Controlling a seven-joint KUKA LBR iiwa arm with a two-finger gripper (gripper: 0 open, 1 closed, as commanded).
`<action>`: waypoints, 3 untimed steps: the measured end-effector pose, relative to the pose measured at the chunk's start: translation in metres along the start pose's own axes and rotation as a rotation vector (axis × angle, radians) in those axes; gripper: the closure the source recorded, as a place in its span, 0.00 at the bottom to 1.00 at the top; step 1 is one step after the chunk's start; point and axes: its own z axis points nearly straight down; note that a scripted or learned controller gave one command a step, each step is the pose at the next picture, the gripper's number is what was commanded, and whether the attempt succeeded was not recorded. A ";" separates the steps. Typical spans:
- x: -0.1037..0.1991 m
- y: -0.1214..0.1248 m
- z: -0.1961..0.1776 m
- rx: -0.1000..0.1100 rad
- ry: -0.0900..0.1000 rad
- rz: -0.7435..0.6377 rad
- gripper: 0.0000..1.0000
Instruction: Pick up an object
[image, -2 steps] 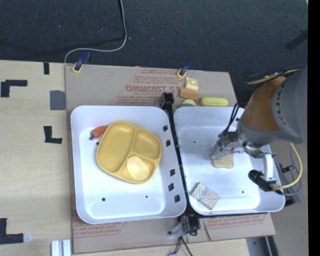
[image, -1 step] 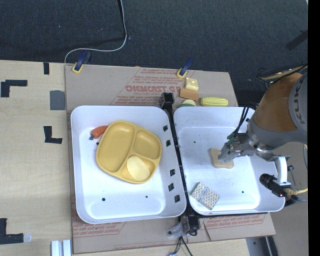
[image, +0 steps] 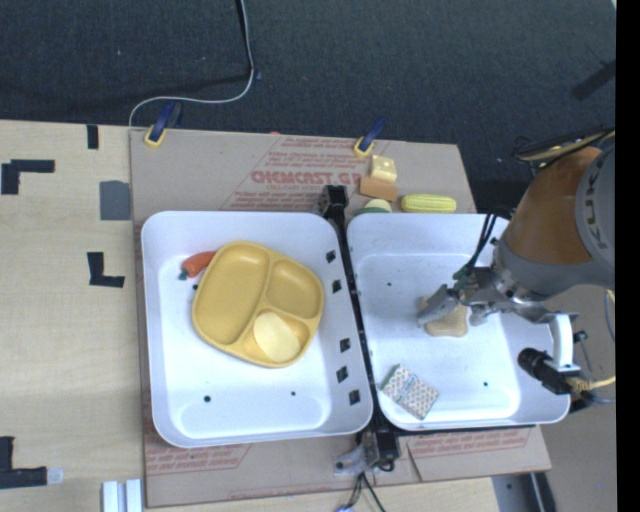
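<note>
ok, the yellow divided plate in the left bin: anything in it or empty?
Not empty. The yellow plate holds one pale round item in its lower compartment; the other compartments look bare.

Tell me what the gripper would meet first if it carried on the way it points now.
The gripper points down and toward the view's left, right at the tan lump in the right bin. It would most likely press onto that lump first, then the bin floor. Depth is hard to judge from this slanted view.
</note>
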 end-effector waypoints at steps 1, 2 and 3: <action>-0.042 0.014 0.017 0.001 -0.002 0.002 0.00; -0.025 0.047 0.071 -0.005 -0.007 0.000 0.00; -0.024 0.049 0.056 -0.014 -0.005 -0.001 1.00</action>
